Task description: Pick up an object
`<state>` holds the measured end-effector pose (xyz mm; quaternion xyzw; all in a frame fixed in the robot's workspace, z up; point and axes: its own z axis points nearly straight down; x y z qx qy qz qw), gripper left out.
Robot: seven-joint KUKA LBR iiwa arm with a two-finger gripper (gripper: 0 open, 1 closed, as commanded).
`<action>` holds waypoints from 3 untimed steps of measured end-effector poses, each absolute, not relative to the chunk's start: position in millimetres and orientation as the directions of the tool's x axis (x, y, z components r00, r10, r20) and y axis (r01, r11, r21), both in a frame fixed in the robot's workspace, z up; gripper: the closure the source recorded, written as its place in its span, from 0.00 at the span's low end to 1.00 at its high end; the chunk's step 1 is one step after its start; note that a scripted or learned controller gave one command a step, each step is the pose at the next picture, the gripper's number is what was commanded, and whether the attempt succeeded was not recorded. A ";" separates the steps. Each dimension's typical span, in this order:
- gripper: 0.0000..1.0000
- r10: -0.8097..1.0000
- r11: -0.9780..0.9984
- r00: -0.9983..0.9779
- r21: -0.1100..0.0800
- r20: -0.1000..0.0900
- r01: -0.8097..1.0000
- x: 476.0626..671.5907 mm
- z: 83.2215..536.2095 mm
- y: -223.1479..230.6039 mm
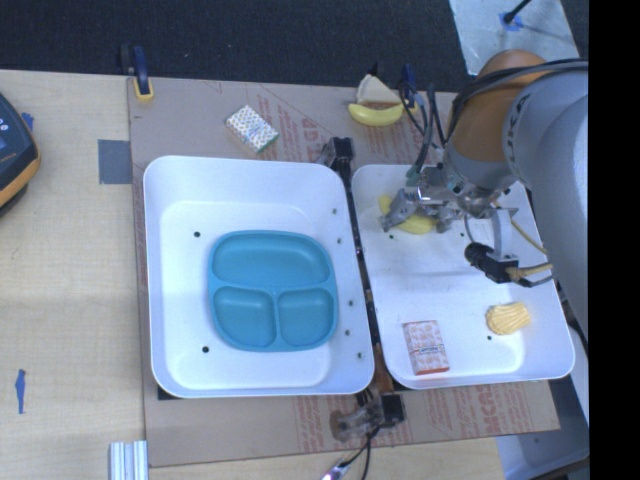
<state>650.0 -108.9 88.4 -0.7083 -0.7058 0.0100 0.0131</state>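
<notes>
We see the gripper (pixel 412 208) low in the right bin (pixel 450 368), over a yellow object (pixel 412 224) near its far edge. We cannot tell whether anything is grasped. Nearer us: red packet (pixel 425 347), yellow chip (pixel 508 318).

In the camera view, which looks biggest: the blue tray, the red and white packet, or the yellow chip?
1. Blue tray, by far.
2. Red and white packet.
3. Yellow chip, only slightly smaller than the packet.

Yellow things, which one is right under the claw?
The yellow piece at the top of the right bin, right beneath the claw. The yellow chip lies lower in that bin, and the banana sits outside on the cardboard.
</notes>
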 end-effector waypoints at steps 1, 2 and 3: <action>0.00 1.000 -0.003 0.003 -0.032 0.002 0.999 649.9 88.3 -107.1; 1.00 1.000 0.000 0.000 -0.025 0.000 1.000 651.3 99.0 -107.3; 0.00 1.000 0.001 -0.001 -0.026 0.000 1.000 651.3 99.0 -107.3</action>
